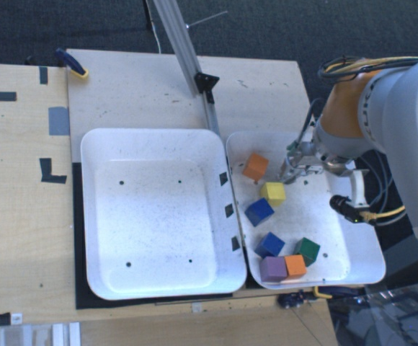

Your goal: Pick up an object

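The right bin (353, 258) holds several small blocks. An orange cube (255, 167) lies near its upper left, with a yellow cube (274, 192) and a blue cube (259, 211) just below. Another blue cube (271, 244), a green cube (308, 250), a purple cube (273, 268) and a second orange cube (295, 265) cluster near the front edge. My gripper (292, 170) hangs over the bin's upper part, right of the orange cube and just above the yellow one. Nothing shows between its fingers.
The left bin (151, 215) lies beside the right one. A slanted metal rail (176, 34) with a black clamp (206, 83) crosses the bench at the back. Cables (371, 211) hang along the right bin's edge. A blue-and-yellow tool (72, 62) rests at the far left.
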Robot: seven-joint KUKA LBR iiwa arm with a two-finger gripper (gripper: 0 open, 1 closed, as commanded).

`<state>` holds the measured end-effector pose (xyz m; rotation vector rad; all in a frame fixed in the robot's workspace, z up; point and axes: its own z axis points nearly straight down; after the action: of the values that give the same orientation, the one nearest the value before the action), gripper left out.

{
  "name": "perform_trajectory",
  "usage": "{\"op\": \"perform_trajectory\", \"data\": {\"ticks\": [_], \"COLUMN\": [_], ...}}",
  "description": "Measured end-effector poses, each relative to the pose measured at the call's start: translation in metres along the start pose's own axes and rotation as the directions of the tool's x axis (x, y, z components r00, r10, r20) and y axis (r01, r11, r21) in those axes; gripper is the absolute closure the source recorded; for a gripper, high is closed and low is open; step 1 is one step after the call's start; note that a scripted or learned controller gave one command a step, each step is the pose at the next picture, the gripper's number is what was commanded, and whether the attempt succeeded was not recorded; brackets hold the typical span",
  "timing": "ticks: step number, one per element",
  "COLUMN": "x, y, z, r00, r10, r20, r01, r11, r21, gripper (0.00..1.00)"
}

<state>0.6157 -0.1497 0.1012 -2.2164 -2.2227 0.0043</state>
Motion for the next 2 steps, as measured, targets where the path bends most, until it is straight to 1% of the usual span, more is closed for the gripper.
{"op": "perform_trajectory", "data": {"ticks": [1, 2], "x": [-0.004, -0.001], "y": [0.002, 0.005], "z": [-0.063, -0.126], "r00": [1.0, 1.0], "r10": [0.001, 0.001], "r20": [0.001, 0.001], "r01": [-0.001, -0.001], "r11": [1.0, 1.0], "r21": [-0.009, -0.009], "gripper": [1.0, 1.0]}}
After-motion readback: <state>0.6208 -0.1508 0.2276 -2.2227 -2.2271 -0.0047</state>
